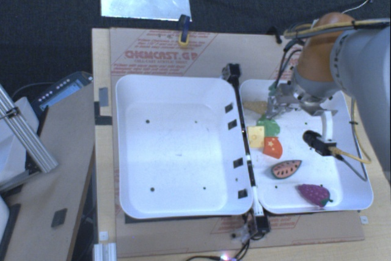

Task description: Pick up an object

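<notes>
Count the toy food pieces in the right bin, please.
5: a yellow block, a green piece under the gripper, an orange piece, a watermelon slice, purple grapes. The arm may hide more.

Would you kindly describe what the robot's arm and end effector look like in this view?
The arm is a thick, rounded grey body with an orange band above the wrist. Thin cables loop over the band. The end effector is a compact grey metal unit with slim fingers. A small black part with a white bracket hangs beside it, trailing a yellowish cable.
</notes>
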Available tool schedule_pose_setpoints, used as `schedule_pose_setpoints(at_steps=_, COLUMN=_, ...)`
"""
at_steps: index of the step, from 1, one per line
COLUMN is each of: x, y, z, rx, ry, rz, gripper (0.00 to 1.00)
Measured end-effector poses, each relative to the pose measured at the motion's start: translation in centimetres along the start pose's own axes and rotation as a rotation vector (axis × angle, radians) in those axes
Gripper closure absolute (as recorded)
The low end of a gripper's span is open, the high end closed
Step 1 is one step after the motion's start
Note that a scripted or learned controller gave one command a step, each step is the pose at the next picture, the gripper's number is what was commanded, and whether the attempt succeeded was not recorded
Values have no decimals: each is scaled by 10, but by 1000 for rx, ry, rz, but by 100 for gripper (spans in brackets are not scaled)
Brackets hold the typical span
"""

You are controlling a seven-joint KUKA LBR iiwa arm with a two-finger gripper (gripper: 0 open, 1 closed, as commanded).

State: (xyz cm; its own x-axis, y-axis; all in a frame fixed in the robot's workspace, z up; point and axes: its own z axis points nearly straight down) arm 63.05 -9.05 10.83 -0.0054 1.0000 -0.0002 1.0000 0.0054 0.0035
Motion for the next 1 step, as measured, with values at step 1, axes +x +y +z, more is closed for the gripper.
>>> schedule_pose_setpoints(at_steps=1, x=109, y=24, z=-82, rx=-8, ry=5, rz=-10, gripper=100)
